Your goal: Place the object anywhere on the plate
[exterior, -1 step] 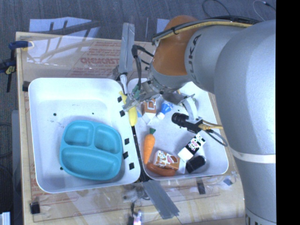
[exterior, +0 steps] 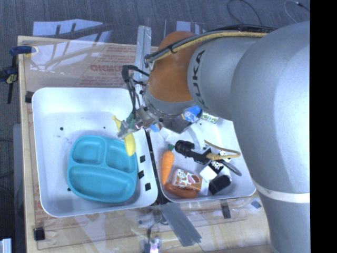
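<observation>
Gripper (exterior: 128, 126) hangs over the left bin (exterior: 47, 109), at two o'clock of the blue plate (exterior: 102, 168). A yellow banana (exterior: 129, 144) juts from beneath it, its lower end overlapping the plate's rim; whether the jaws clasp it cannot be told.

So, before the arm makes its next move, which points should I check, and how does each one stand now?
1. Yellow object is at the gripper: ok, it hangs just below the gripper.
2. Object is firmly held: cannot tell, the contact is too small to see.
3. Object is over the blue plate: ok, it is at the plate's upper right edge.
4. Object rests on the plate: cannot tell, the height does not show.
5. Plate lies flat inside the left bin: ok.
6. Carrot and other items stay in the right bin, away from the plate: ok.
</observation>
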`<state>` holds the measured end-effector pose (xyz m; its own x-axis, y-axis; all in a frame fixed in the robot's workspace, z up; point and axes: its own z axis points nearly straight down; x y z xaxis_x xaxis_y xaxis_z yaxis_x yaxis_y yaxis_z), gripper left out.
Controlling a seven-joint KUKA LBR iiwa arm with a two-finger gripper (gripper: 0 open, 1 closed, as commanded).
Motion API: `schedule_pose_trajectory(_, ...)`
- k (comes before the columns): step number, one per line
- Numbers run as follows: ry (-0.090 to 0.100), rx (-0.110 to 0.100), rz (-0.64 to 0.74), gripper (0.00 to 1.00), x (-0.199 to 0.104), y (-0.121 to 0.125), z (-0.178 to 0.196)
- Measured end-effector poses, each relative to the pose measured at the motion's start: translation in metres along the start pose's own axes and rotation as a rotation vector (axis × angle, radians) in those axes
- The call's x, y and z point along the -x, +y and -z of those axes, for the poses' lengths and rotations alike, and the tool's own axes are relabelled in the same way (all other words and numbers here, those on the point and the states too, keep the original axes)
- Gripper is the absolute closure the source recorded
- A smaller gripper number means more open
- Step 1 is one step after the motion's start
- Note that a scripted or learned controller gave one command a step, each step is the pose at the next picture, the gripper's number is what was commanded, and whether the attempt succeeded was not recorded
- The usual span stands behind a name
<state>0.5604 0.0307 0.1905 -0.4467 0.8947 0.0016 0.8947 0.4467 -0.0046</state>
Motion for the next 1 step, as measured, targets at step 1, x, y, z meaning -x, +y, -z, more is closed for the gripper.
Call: schedule_pose_trajectory(1,0.000,0.000,0.080,1.00,-0.0695,-0.0243,-0.0001)
